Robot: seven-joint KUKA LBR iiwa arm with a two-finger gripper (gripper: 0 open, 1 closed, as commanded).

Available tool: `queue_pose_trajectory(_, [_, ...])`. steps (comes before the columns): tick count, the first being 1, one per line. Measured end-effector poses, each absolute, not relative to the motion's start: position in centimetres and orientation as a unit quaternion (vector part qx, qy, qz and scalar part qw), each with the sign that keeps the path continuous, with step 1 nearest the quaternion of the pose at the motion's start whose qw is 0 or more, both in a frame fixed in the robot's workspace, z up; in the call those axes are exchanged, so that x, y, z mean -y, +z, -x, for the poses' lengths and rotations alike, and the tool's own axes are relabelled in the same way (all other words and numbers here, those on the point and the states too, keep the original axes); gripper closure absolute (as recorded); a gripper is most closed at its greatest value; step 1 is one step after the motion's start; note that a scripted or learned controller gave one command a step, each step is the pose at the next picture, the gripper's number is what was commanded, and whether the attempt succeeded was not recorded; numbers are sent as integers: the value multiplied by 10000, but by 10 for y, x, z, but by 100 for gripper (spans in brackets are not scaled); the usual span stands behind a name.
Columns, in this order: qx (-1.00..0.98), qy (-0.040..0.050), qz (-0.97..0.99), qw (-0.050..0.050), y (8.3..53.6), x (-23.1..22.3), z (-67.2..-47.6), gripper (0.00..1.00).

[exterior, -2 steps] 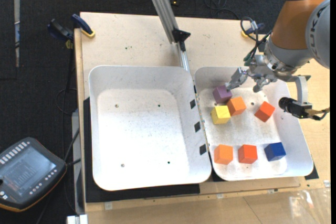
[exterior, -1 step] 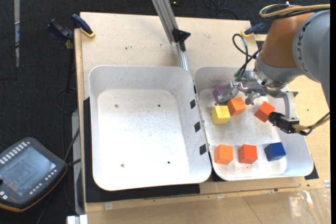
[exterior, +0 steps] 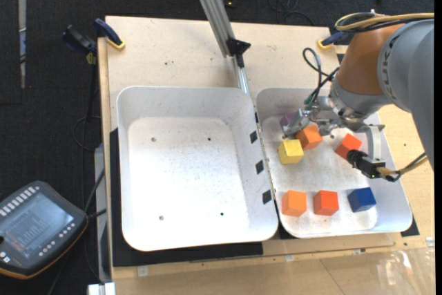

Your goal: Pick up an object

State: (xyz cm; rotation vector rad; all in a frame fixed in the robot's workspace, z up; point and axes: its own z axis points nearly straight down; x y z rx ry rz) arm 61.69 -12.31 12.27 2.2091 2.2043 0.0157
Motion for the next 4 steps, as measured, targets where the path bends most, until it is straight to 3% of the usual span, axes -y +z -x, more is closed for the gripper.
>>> queue_pose_trajectory(1, [-7067,58,-7074,107,131,122,-618,100])
queue_pose_trajectory(2, [-7082,21,-7060,30,193,115,-618,100])
queue_pose_trajectory(4, [-7084,21,-7058,34,295,106,-617,100])
